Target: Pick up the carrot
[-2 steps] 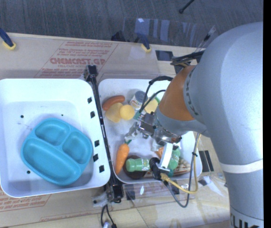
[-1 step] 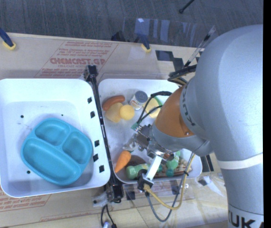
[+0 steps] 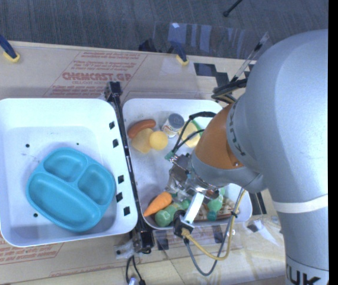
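The orange carrot (image 3: 159, 203) lies at the front of the right bin (image 3: 151, 171), its tip pointing to the front left, with a green piece (image 3: 163, 217) at its thick end. My gripper (image 3: 181, 190) hangs low over the bin just right of the carrot's thick end. The wrist hides its tips, so I cannot tell whether it touches the carrot.
At the back of the right bin lie a red-orange sausage-shaped toy (image 3: 142, 126), a yellow round fruit (image 3: 157, 139) and a small grey-lidded jar (image 3: 172, 123). Green toys (image 3: 215, 206) lie under the wrist. A blue divided plate (image 3: 69, 187) rests in the left bin (image 3: 15, 123).
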### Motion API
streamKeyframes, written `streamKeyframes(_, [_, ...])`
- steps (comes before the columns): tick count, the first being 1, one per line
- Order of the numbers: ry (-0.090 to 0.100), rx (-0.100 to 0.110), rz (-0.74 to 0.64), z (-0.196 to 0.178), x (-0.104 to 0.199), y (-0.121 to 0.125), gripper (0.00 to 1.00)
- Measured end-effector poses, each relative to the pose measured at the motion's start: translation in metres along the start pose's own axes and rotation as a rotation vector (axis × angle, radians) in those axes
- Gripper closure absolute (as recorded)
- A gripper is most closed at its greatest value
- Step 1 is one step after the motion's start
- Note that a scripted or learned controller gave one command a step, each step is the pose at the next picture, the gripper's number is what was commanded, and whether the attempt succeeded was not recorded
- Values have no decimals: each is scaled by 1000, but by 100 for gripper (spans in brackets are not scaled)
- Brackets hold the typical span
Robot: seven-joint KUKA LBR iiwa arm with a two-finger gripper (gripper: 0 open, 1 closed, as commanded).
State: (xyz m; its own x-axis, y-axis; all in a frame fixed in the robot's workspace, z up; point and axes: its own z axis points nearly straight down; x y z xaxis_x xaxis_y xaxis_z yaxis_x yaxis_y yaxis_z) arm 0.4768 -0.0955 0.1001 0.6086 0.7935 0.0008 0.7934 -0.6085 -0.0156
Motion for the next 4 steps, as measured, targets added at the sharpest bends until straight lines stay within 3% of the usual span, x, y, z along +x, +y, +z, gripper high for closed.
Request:
streamKeyframes(1, [1, -4, 559, -91, 18, -14, 100])
streamKeyframes(2, [-2, -4, 693, -90, 50, -18, 100])
streamKeyframes(3, [-3, -1, 663, -89, 62, -52, 100])
streamKeyframes(4, [-4, 3, 618, -88, 100, -81, 100])
